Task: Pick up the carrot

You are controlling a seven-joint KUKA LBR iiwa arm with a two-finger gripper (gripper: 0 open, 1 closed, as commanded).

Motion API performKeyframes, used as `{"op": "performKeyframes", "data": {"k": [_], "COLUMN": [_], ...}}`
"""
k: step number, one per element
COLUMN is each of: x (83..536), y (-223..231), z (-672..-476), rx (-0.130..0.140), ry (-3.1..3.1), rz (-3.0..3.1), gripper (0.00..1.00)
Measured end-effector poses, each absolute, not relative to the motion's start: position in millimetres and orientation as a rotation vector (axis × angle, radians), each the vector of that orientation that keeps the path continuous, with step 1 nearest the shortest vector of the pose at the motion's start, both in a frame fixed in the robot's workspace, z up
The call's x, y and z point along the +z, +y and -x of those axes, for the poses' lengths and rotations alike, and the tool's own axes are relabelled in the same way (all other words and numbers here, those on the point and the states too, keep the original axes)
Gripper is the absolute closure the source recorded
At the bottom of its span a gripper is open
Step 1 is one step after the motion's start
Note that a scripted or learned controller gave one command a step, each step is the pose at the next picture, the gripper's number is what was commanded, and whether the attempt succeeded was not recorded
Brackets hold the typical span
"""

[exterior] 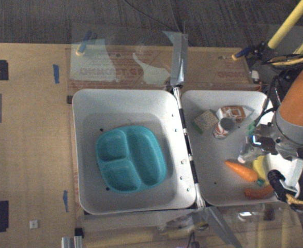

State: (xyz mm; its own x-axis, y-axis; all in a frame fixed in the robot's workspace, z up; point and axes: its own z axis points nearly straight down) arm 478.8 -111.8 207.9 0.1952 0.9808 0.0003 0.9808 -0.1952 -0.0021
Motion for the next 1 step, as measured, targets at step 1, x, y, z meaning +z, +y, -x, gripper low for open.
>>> {"op": "performKeyframes", "data": {"k": [1], "x": [208.1], "y": [-112.7], "z": [-478.7], "rx": [0.001], "ry": [-1.989], "rz": [2.430], "gripper": [0.00]}}
